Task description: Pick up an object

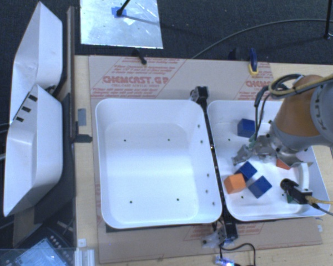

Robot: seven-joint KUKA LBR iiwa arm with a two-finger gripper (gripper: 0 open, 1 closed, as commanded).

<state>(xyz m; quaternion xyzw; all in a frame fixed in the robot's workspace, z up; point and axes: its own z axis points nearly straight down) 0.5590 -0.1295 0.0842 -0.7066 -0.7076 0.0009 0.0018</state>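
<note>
Gripper (245, 155) is low in the right bin (266, 212), metal fingers pointing toward the centre divider. Can't tell whether it's released or clenched; the finger ends blur together against the white floor, and nothing shows between them.

Nearest: a blue block (247, 170) just under/beside the tips, possibly touching, can't be sure. Next to that, on the side away from the arm, an orange block (234, 183), touching or nearly touching the blue one. A 2nd blue cube (260, 187) sits just past them toward the bin's near wall, close to the first two. Behind the wrist, partly hidden by the arm, a small orange piece (283, 164). Farther off, toward the far wall, a 3rd blue cube (246, 127) stands alone, well apart from the cluster.

Handling, as a guess: small rigid cubes, prob. light foam or plastic/wood, not fragile. Flat faces should suit a 2-finger pinch on opposite sides, mid-height. Risk is crowding: the 3 near blocks sit tight, so fingers may land on a neighbour or nudge the target away; light blocks will skate on smooth bin plastic. Lone far blue cube looks the cleanest take, free sides all round.

Left bin (155, 165) lies beyond the divider, farthest from the tips.
</note>
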